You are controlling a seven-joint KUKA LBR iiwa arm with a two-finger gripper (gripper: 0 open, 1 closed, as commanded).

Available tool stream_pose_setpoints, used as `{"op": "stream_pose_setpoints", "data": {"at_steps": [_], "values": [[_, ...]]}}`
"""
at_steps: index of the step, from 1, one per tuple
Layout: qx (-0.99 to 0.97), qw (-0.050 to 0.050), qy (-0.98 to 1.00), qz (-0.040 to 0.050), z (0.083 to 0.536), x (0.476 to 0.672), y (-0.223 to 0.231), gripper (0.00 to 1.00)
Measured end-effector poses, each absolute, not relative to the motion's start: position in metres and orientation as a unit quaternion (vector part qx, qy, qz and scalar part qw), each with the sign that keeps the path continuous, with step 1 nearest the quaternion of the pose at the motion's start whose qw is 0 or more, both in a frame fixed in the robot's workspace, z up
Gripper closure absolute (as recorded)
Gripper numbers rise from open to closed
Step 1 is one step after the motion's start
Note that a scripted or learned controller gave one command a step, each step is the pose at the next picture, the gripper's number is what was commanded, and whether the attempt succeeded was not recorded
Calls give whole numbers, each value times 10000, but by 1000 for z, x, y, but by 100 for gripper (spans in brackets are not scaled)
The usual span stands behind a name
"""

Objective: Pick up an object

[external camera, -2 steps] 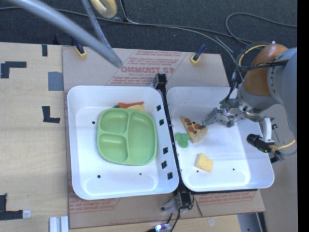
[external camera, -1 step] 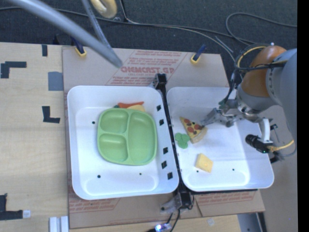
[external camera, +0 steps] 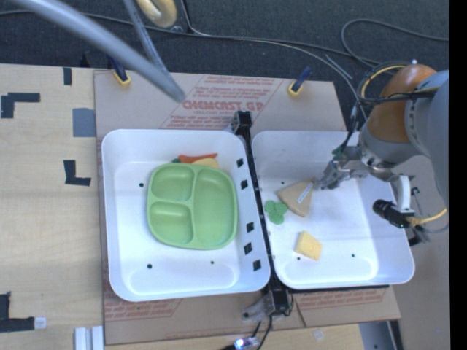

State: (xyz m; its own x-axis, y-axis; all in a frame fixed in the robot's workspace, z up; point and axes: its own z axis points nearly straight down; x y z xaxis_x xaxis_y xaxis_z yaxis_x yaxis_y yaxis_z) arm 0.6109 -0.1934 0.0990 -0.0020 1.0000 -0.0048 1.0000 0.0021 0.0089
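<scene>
In the right bin [external camera: 368, 265] lie a tan wedge-shaped piece [external camera: 292, 198], a small green item [external camera: 275, 211] just left of it, and a yellow block [external camera: 309, 246] nearer the front. My gripper [external camera: 317, 187] reaches down from the right, and its tip rests at the wedge's upper right edge. The arm's orange band [external camera: 390, 115] shows above the bin's right side. The left bin [external camera: 128, 268] carries a green divided plate [external camera: 193, 205]. An orange strip [external camera: 197, 157] and a yellow bit [external camera: 209, 162] peek out behind the plate.
A black divider [external camera: 252, 195] runs between the two bins. Cables [external camera: 408, 217] hang by the arm at the right bin's right rim. A grey pole [external camera: 95, 31] crosses the top left above the bench.
</scene>
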Motion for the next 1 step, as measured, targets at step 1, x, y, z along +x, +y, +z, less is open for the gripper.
{"op": "stream_pose_setpoints", "data": {"at_steps": [1], "values": [[7064, 6, 7078, 8, 143, 609, -187, 100]]}}
